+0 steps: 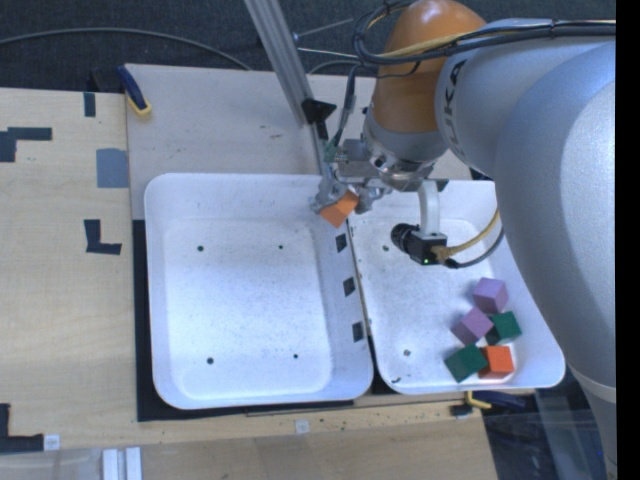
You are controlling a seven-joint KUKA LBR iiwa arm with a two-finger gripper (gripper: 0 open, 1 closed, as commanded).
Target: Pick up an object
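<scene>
An orange block (341, 208) hangs between the fingers of my gripper (343, 200), above the ridge where the two white bins meet, near their far edge. The gripper is shut on it, and the block is lifted off the bin floor. The grey arm with its orange band (425, 48) reaches in from the right and covers much of the right bin's far side. In the right bin's (420, 298) near right corner lie two purple blocks (489, 294) (474, 324), two green blocks (505, 326) (465, 362) and an orange block (499, 360).
The left bin (240, 298) has a bare speckled floor. A metal pole (282, 53) slants up from the bins' far junction. A black cable fitting (415, 243) hangs below the wrist over the right bin. A blue-yellow clamp (135, 93) sits at the bench's far left.
</scene>
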